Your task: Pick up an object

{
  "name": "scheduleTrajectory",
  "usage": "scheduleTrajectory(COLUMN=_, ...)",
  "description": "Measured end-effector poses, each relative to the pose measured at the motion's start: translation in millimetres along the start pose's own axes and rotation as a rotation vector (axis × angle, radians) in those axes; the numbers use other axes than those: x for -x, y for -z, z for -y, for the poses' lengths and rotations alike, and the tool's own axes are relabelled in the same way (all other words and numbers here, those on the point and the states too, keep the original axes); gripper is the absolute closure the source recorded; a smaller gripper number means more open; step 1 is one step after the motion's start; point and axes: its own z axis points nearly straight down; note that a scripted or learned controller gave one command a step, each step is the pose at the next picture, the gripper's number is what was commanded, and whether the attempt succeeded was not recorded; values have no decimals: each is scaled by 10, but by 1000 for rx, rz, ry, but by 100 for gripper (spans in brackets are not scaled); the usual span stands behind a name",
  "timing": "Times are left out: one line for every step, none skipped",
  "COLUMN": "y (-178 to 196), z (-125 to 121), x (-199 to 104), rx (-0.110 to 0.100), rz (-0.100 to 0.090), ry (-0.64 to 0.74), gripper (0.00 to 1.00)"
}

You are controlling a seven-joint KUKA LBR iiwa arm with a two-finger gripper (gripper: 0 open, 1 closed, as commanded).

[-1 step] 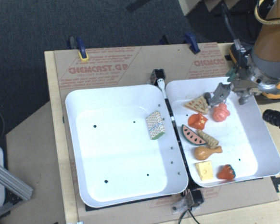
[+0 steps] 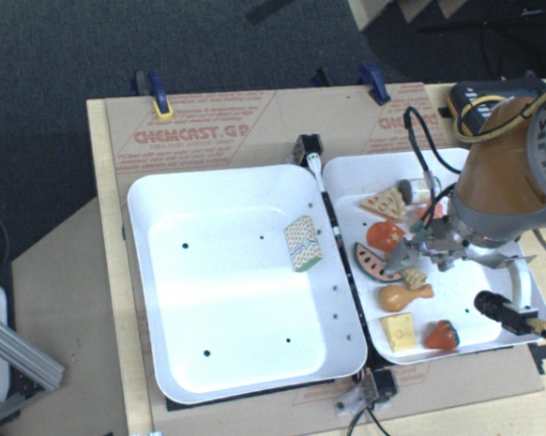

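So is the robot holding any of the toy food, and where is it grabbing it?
It cannot be told. The gripper sits low in the right bin, among the tomato, the watermelon slice and the chicken leg, but nothing shows clearly in its grip.

**Two bins side by side on the bench**

The left bin (image 2: 166,296) takes the middle of the frame and holds one sponge (image 2: 302,243) near its right wall. The right bin (image 2: 349,173) touches it along a shared edge. In the right bin, a pizza slice (image 2: 383,205) lies toward the top, a tomato (image 2: 384,236) below it, a watermelon slice (image 2: 373,263) lower left of that, then a chicken drumstick (image 2: 404,295), with a cheese cube (image 2: 399,331) and a strawberry (image 2: 440,336) side by side at the bottom. The arm (image 2: 501,185) reaches in over the bin's right half.
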Motion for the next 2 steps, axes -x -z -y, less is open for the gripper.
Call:
scheduleTrajectory(y=-372, z=364, x=-206, rx=12, rz=1, ry=1, gripper=0)
scheduleTrajectory(y=-246, z=341, x=-195, rx=19, rz=4, ry=0, gripper=100)
